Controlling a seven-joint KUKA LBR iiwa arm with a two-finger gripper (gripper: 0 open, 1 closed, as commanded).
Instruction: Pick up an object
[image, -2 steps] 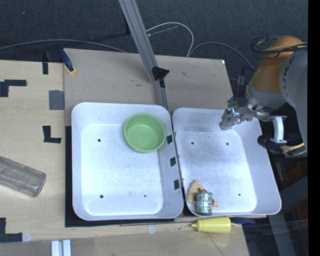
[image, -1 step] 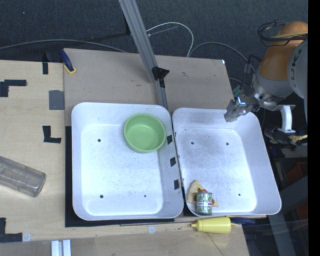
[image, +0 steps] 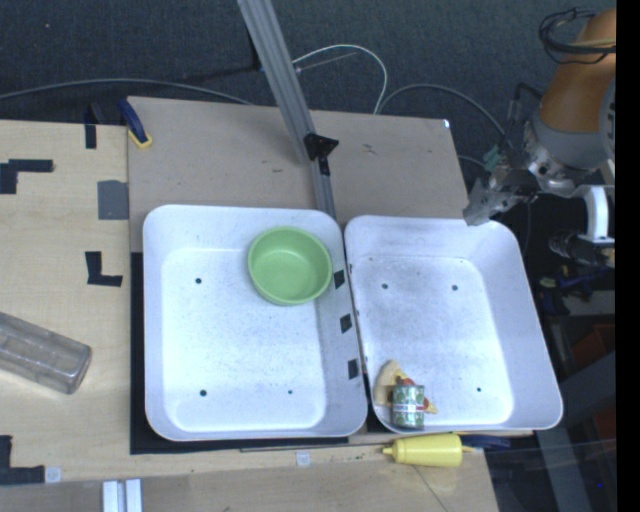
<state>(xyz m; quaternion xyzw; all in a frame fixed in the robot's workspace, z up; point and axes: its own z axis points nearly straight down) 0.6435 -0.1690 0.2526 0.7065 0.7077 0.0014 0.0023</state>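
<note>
Small can (image: 407, 406) with a greenish label, likeliest pick object, stands in the near-left corner of the right bin (image: 500, 300), touching or overlapping a crumpled yellow-red item (image: 390, 378), maybe a wrapper or toy, too small to say. Nearer still, outside the bins: yellow squeeze bottle (image: 428, 451) lying on its side on the worktop (image: 200, 150) edge, just beside the right bin's near rim. Clear plastic cylinder (image: 38, 352) lies on its side at the far left, well apart from both bins.

Left bin (image: 180, 350): green bowl (image: 289, 265) upright, open side up, toward the far-right part of the bin, near the divide between the two bins. Bins sit side by side, rims touching or nearly so.

Farther back: grey metal pole (image: 292, 95) runs at a slant from the top edge down to the gap between the bins, black clamp partway along it. Black tape marks on the lighter board at left. Thin cables loop over the dark floor beyond the worktop.

Gripper (image: 482, 207) is over the far-right corner of the right bin, at the rim, well apart from the can. Nothing seen held in it. Orange band of the arm (image: 575, 100) at top right.
</note>
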